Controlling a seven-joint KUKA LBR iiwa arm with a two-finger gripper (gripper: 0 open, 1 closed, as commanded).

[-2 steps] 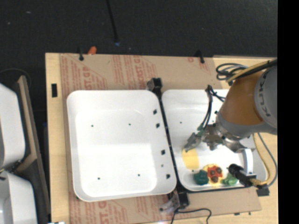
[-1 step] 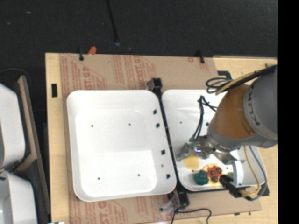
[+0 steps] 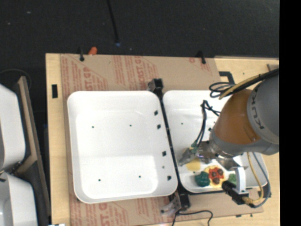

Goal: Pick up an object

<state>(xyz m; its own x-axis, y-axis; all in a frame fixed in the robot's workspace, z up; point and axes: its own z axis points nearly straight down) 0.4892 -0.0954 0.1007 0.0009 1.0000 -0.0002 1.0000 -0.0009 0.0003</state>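
A few small toys lie in the near corner of the right bin (image 3: pixel 186 102). There is a pale yellow piece (image 3: pixel 193 165), a green one (image 3: pixel 202 179), a red and orange one (image 3: pixel 216 173) and a little yellow-green one (image 3: pixel 232 177). They sit close together, just beside the wall where the two bins meet. The yellow piece is nearest that wall.

The gripper (image 3: pixel 197 153) is low over this corner, right above the yellow piece. It is too small and dark to tell if it is wide or narrow, or if it is touching any toy.

The big grey arm (image 3: pixel 268 112) with its orange band (image 3: pixel 235 121) comes in from the right and covers much of the right bin. Black cables (image 3: pixel 205 121) hang beside it.

The left bin (image 3: pixel 117 145) sits just beside the right one. Both rest on a brown board (image 3: pixel 108 72).
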